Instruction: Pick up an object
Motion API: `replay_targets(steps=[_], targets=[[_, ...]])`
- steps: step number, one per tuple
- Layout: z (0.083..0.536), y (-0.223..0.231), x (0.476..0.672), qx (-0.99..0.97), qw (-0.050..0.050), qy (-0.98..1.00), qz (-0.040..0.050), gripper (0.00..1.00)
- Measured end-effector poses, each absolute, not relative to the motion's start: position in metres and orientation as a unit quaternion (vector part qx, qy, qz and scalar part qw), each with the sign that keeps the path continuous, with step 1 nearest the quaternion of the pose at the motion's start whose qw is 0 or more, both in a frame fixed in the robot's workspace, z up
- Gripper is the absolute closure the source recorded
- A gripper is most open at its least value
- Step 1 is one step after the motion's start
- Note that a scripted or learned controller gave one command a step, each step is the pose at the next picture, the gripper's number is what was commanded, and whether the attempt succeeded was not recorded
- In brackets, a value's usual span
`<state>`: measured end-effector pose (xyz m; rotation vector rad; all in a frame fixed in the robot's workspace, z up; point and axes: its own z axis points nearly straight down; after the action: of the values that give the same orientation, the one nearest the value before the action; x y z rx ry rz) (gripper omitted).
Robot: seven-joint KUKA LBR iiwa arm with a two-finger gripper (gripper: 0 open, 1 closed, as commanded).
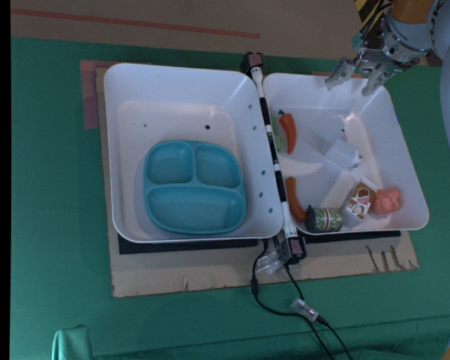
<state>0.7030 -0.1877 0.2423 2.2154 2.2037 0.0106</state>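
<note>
The gripper (355,79) hangs over the far right corner of the right bin (401,137), its two fingers (334,74) spread apart with nothing between them, so the claw is open and carries no object. The arm (427,10), grey with its orange band, comes in from the upper right. Below it, the things to be picked lie in the right bin: a carrot (288,131) near the dividing wall at the left side, a small white box (342,154) near the middle, a sausage (293,199) along the left wall toward the near end, a small dark can (324,218) lying on its side just beside the sausage's lower end, a small carton (358,203) next to the can, and a pink, lumpy item (387,199) just right of the carton by the near right corner. All of these sit well apart from the gripper. The left bin (127,96) holds a teal divided plate (194,187) with three compartments. A black cable (285,298) trails across the green mat in front of the bins.
</note>
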Motion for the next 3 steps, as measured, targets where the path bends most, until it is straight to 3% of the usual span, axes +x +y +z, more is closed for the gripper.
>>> replay_targets(steps=[1,3], targets=[[0.205,-0.185,0.702,0.708,0.003,0.706,-0.0029,0.00],[0.239,-0.188,0.703,0.709,0.008,0.705,0.0029,0.00]])
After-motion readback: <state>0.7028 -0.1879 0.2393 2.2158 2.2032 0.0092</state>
